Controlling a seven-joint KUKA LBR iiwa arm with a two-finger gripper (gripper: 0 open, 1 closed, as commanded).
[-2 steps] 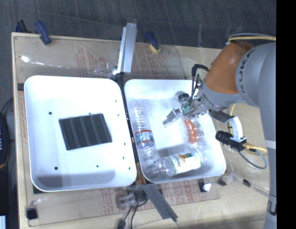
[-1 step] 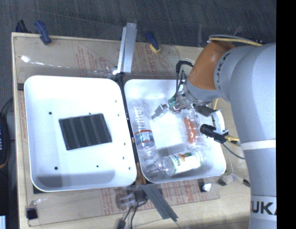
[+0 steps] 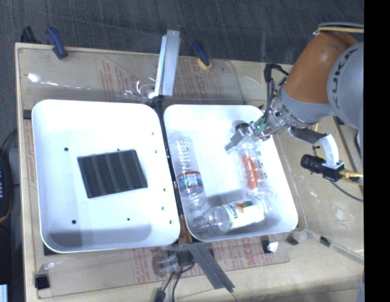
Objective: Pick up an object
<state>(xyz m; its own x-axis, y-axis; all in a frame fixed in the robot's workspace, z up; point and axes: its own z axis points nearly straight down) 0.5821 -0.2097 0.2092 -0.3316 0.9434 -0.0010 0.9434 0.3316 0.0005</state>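
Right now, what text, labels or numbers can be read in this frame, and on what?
"KU": partial letters on the arm, cut off at the edge.
Red print on the bench sheet: too blurred to read.
Blue label on the left bottle: unreadable.
Green-and-white label on the front bottle: unreadable.
Orange marking on the right bottle: unreadable.

The arm (image 3: pixel 327 74) is cut off by the right edge, its upper links out of frame. The gripper (image 3: pixel 240 137) is too small and blurred to read, and its fingertips merge with a clear bottle (image 3: pixel 253 165)
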